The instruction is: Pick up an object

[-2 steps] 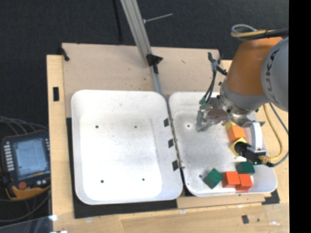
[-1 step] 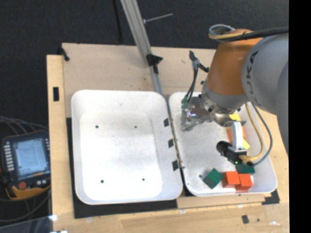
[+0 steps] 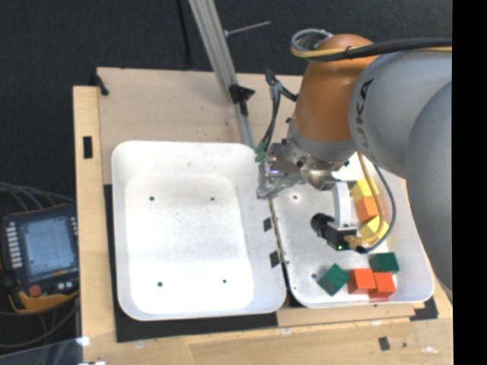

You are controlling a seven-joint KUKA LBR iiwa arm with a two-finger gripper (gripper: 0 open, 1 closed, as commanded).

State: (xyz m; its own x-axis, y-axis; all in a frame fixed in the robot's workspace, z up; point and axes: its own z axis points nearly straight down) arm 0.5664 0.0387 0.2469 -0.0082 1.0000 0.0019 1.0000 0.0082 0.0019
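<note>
The right bin (image 3: 304,295) holds several blocks near its front right corner: a dark green block (image 3: 332,278), two orange blocks (image 3: 362,280) (image 3: 384,284) and another green block (image 3: 385,261). An orange and yellow piece (image 3: 366,206) and a yellow piece (image 3: 373,236) lie along the bin's right side, partly under the arm. My gripper (image 3: 272,179) hangs over the right bin's far left part, close to the wall shared by the two bins. It is well away from the blocks, and I see nothing in it.
The left bin (image 3: 122,204) is white with small dark dots on its floor. A metal rail (image 3: 217,44) slants up from the bins' far edge. A teach pendant (image 3: 42,249) lies off the bench at left. The arm's big grey and orange body (image 3: 365,90) covers the right bin's far side.
</note>
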